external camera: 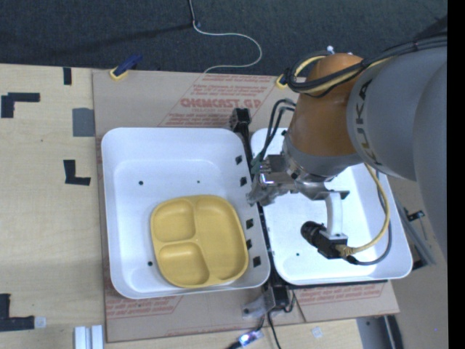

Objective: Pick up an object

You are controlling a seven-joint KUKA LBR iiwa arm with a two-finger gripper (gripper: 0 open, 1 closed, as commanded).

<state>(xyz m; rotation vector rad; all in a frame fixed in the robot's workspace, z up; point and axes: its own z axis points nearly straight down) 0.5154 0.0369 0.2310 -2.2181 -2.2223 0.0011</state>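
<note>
Two shallow white bins are seen side by side on the bench: the left bin (116,158) at centre-left of the frame, the right bin (363,267) at centre-right, largely covered by the arm (407,115) reaching in from the right edge. One object is counted in the left bin: a yellow divided plate (197,240) with three compartments, lying flat in the lower half of that bin, its right edge close to the wall shared with the neighbouring bin. No second loose object can be made out in either bin; much of the right bin's floor is hidden under the wrist.

The tool (260,189) is found low over the seam between the two bins, just above and to the right of the plate, apart from it. Whether it is open or closed cannot be told: the orange band (327,115) and the wrist housing sit directly over it and only a grey metallic cluster is visible. Nothing is seen held in it.

As for progress, the pick is judged not yet accomplished. The plate rests on the bin floor, untouched as far as can be seen. What is left appears to be everything that matters: the tool is to be brought onto the plate's rim, a grasp is to be closed, and the plate is to be lifted clear.
</note>
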